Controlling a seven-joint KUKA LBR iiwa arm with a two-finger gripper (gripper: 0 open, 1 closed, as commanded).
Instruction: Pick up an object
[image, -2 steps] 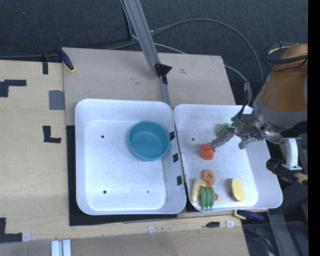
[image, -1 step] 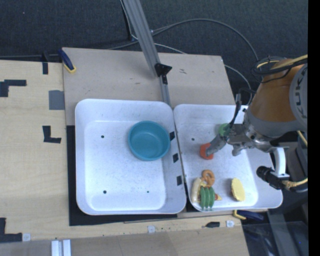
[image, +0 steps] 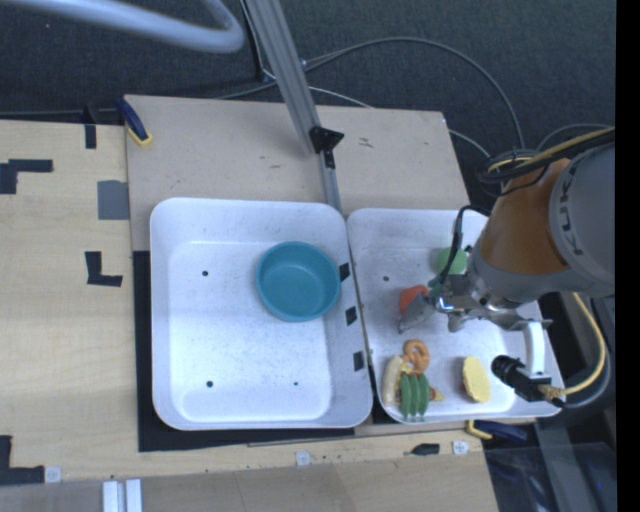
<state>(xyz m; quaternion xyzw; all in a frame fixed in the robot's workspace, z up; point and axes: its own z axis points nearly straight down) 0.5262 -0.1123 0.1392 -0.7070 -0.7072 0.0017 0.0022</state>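
Tool (image: 415, 315) low in right white plastic bin (image: 375, 235), grip state unclear, small orange-red piece (image: 412, 297) beside, round teal bowl (image: 298, 281) left bin.

A robotics lab: a plywood bench (image: 250, 150) carries two white bins (image: 250, 400) under a metal camera pole (image: 295, 90) at 12 o'clock, with black cables (image: 420, 45) trailing over dark carpet (image: 520, 60) at 1 o'clock.
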